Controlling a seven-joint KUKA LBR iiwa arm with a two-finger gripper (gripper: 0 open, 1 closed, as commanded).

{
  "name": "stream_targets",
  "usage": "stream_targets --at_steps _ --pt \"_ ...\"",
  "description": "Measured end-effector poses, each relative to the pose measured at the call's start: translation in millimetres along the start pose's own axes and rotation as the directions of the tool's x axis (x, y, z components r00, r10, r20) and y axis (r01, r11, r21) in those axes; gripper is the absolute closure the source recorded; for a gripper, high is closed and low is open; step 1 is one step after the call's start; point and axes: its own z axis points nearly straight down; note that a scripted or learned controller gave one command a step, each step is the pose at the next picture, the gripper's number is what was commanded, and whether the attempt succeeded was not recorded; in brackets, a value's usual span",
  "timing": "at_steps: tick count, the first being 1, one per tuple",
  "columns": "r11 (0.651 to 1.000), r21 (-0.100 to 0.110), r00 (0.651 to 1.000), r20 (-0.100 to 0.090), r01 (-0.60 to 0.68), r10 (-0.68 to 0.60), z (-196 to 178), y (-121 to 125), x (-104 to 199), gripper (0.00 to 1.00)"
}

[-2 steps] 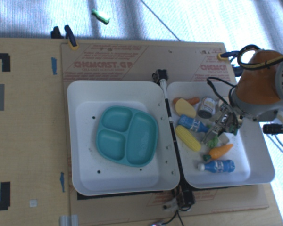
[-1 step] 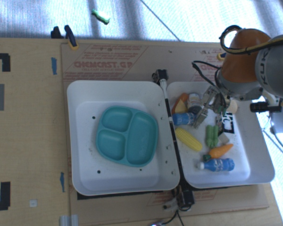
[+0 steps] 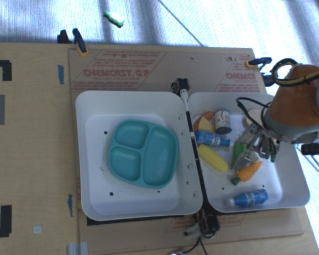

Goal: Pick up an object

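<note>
Well, over in the left bin (image 3: 90, 142) sits a teal divided plate (image 3: 143, 153), lying flat. Crossing the middle rim, the right bin (image 3: 292, 187) holds the pickings: a small can (image 3: 222, 121) beside an orange-and-yellow piece (image 3: 204, 124), a blue bottle (image 3: 212, 139) lying on its side, and a yellow corn cob (image 3: 212, 159) just below it. Nearer the front wall lies another blue bottle (image 3: 248, 198). Then the action: the gripper (image 3: 253, 152) hangs low over a green vegetable (image 3: 237, 155) and a carrot (image 3: 248, 171), both apparently on the bin floor. Nothing looks lifted, so the pick seems yet to be made; the closing and the raise remain. Whether the claw is spread or pinched cannot be told, its metalwork and cables blurring into one dark tangle. The green piece is partly covered, and the arm (image 3: 297, 108) is cut off at the right edge.
</note>
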Motion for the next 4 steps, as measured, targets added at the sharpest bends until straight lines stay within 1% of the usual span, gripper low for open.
stream_targets --at_steps 1,2,3,4 --pt "1.000 -0.002 1.000 -0.001 0.018 -0.018 0 5 60 0.00" --pt "1.000 -0.004 1.000 0.006 0.016 -0.016 -11 6 58 1.00" --pt "0.980 -0.002 0.980 0.009 0.197 -0.197 -1 -25 73 1.00" --pt "0.980 -0.002 0.980 0.006 0.197 -0.197 -1 -26 73 0.00"
